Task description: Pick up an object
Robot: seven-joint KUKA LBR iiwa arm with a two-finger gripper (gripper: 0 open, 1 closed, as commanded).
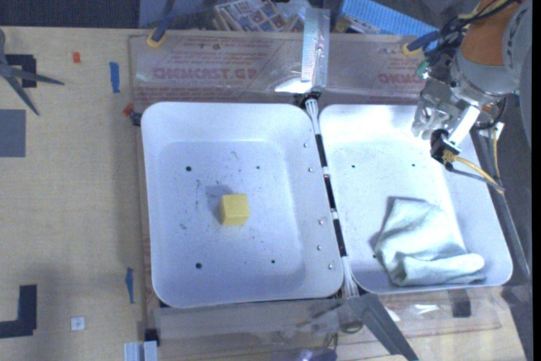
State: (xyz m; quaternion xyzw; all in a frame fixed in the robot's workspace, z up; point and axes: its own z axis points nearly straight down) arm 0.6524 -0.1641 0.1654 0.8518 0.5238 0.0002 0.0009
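Observation:
A small yellow block lies near the middle of the left bin. A crumpled white cloth rests in the near right part of the right bin. My gripper hangs over the far right corner of the right bin, well above and behind the cloth and far from the block. The wrist and its fittings hide the tip of the gripper.
The two bins meet at a raised divider down the middle. Clear plastic sheeting lines the back of both bins. The wooden bench stretches to the left, with small tools at its far left edge.

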